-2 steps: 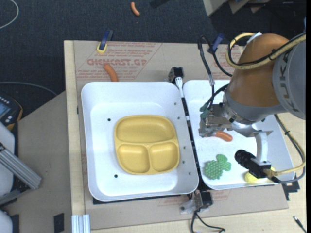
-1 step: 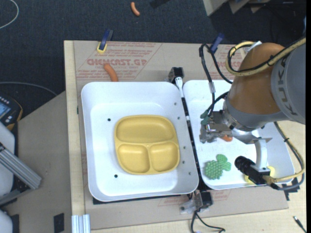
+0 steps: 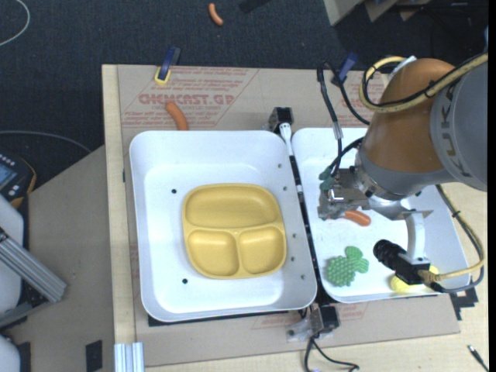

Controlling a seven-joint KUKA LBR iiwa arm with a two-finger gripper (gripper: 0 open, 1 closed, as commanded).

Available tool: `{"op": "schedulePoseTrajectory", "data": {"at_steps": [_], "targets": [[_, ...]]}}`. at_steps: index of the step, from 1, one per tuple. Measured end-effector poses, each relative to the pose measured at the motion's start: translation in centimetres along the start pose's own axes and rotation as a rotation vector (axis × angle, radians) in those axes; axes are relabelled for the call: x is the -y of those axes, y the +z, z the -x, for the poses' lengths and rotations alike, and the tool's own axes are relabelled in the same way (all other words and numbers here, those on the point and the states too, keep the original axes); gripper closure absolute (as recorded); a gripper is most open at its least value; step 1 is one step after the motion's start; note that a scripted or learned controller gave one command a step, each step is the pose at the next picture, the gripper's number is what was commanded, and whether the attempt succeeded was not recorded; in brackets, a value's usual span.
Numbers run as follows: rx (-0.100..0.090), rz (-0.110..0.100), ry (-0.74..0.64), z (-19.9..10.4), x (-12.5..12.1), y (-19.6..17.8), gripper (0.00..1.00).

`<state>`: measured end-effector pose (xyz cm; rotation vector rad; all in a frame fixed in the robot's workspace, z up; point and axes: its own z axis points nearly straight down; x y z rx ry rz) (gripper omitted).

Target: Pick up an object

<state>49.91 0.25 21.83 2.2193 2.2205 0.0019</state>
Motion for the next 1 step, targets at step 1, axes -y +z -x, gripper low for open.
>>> {"op": "schedulePoseTrajectory", "data": {"at_steps": [1], "targets": [[-0.002,-0.004,0.002,0.3,1.63,-1.07,1.0]]}}
